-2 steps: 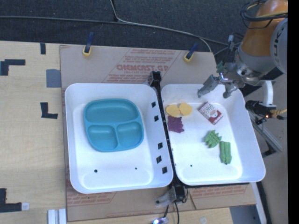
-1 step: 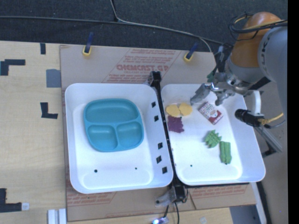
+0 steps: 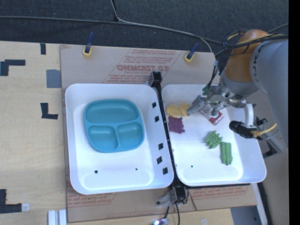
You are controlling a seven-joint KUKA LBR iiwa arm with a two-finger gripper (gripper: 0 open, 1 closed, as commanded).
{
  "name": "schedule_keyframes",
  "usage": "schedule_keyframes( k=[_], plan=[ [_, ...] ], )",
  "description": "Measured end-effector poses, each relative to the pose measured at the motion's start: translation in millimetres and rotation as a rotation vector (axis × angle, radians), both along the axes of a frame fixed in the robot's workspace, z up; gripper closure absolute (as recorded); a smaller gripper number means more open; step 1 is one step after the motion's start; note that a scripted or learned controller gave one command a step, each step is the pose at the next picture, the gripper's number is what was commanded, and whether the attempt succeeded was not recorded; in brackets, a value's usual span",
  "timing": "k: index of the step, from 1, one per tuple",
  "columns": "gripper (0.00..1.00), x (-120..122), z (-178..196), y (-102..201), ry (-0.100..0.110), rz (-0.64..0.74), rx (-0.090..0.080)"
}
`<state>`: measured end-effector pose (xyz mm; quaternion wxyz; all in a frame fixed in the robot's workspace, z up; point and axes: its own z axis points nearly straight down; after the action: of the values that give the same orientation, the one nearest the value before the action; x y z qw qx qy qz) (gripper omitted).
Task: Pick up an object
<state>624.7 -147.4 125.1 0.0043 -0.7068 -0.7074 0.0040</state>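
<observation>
Lower grey two-finger gripper (image 3: 193, 108), finger spacing impossible to tell, squarely over flat yellow plastic piece (image 3: 176, 110) before closing.

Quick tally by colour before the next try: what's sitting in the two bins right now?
Blue: 1, tray, left bin
Yellow: 1, piece, right bin
Purple: 1, piece, right bin
Green: 2, leafy piece and long piece, right bin
Red and white: 1, item under the tool, right bin
Total: 6
</observation>
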Motion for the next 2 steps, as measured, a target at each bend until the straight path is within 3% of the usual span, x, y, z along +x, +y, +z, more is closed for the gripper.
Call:
schedule_keyframes(
  k=[1,2],
  plan=[
    [0.0,2.0,-39.5,-2.5,-0.015,0.0,-0.007],
    [1.0,2.9,-29.7,-2.0,-0.015,0.002,-0.007]
  ],
)
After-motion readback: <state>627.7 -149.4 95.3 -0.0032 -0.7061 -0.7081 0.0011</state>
